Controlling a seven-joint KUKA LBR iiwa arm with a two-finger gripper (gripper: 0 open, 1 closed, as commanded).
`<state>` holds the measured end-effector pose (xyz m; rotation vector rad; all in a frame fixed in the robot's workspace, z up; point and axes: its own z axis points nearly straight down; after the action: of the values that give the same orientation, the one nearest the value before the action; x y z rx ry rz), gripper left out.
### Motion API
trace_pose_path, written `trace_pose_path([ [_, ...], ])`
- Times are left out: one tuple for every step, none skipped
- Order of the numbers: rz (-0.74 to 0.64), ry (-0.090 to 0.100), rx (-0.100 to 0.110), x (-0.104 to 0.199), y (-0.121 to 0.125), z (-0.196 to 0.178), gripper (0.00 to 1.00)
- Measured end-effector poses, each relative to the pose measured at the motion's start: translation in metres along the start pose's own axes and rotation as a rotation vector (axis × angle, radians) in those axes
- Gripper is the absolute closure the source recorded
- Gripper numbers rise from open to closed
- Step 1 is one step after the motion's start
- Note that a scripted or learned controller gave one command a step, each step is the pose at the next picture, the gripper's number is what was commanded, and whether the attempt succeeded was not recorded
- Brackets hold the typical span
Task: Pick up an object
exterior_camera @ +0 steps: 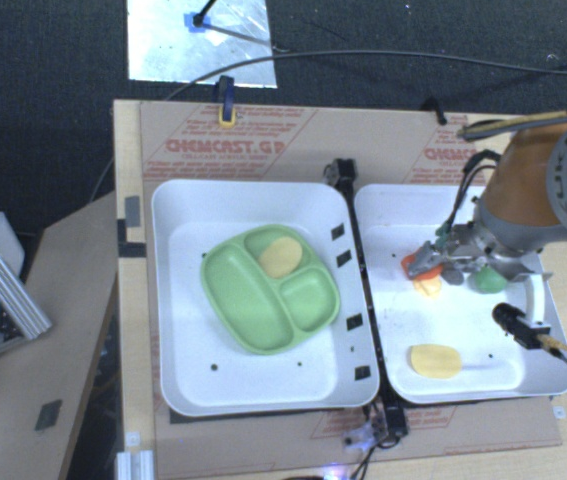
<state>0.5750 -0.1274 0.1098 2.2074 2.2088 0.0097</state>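
My gripper (431, 264) hangs low over the middle of the right bin (393, 218), with the arm reaching in from the right. A small orange and red object (426, 285) lies right at its tip, touching or just under it. A green object (489, 281) peeks out beneath the wrist just to the right. A flat yellow oval (435, 360) lies apart, near the bin's front edge.
The left bin (183, 268) bears a green divided plate (253, 303) with a yellow piece (282, 257) in its upper right compartment. A black divider with clips runs between the bins. Brown cardboard lies under both bins.
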Motion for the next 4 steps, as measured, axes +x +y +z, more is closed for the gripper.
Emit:
trace_pose_path([
  [0.001,-0.002,-0.011,-0.001,0.003,-0.015,1.00],
  [-0.004,0.008,0.011,0.009,0.006,-0.067,1.00],
  [-0.004,0.008,0.011,0.007,0.002,-0.113,1.00],
  [-0.004,0.008,0.012,0.007,0.005,-0.148,1.00],
])
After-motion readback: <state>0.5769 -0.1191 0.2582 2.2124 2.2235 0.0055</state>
